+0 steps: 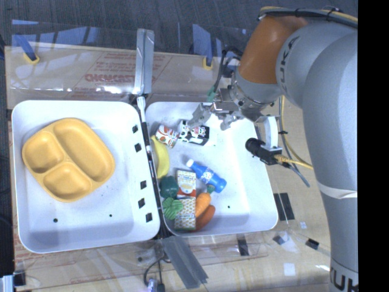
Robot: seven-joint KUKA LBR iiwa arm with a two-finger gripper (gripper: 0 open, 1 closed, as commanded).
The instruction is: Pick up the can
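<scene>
The arm point(316, 72) enters from the right of the camera view and its orange band point(267, 47) sits above the far part of the right bin point(255, 205). The hand point(209, 115) is at the far-left area of that bin, with its metal fingers point(199, 113) spread moderately apart. No object is seen between the fingers.

The can point(165, 135) lies on its side near the far-left corner of the right bin, close to the divider between the bins. Its label is white with red and dark markings. It is just to the left of a small black-and-white carton point(194, 133), which lies directly below the hand. Whether the fingers touch the carton cannot be determined.

Other contents of the right bin:
- A banana point(160, 158) lies along the left wall, just in front of the can.
- A blue-and-white bottle point(206, 175) lies tilted near the bin centre.
- A small printed carton point(186, 184) sits just beside the bottle.
- A dark green vegetable point(168, 188) rests to the left of that carton.
- A carrot point(203, 204) lies at the near side, beside a leafy green item point(173, 208) and a further printed packet point(187, 218).

The left bin point(36, 224) holds a yellow divided plate point(68, 158) with three compartments, positioned in its far-left half. Both bins rest on the worktop point(79, 72).
</scene>
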